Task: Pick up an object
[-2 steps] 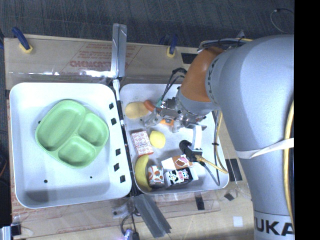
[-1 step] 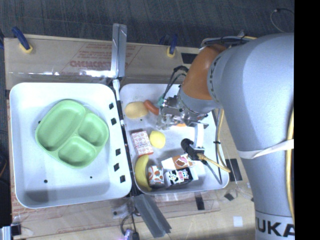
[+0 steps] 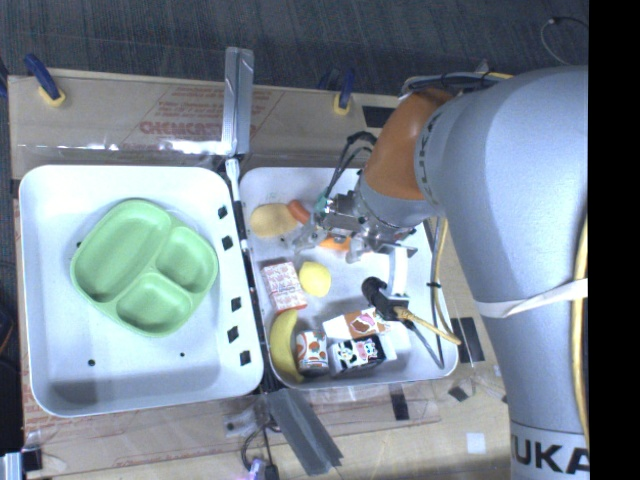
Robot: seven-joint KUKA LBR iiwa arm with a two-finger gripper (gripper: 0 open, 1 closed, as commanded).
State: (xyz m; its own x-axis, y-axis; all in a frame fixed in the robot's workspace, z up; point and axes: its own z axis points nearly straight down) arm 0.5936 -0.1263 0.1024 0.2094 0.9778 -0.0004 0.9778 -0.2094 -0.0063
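Orange piece [image 3: 337,247] is the item nearest the gripper [image 3: 335,230], in the upper middle of the right bin [image 3: 290,183]. I log it as just beside or under the tool tip; I cannot tell if they touch. From this slant I cannot tell whether the gripper is spread or closed, and I see nothing clearly held.

The arm [image 3: 520,188] comes in from the right, its orange band [image 3: 400,153] over the bin's far corner.

Other items in the right bin:
- a pale yellow rounded item [image 3: 268,218] at upper left, with a red-orange piece [image 3: 298,209] touching its right side
- a yellow ball [image 3: 315,280] near the middle, just beside a pink-and-white packet [image 3: 283,284]
- a banana [image 3: 282,343] along the lower left wall
- a small printed can [image 3: 312,352] and printed cartons [image 3: 358,340] next to it

The left bin [image 3: 50,268] holds a green divided plate [image 3: 145,265], lying flat.
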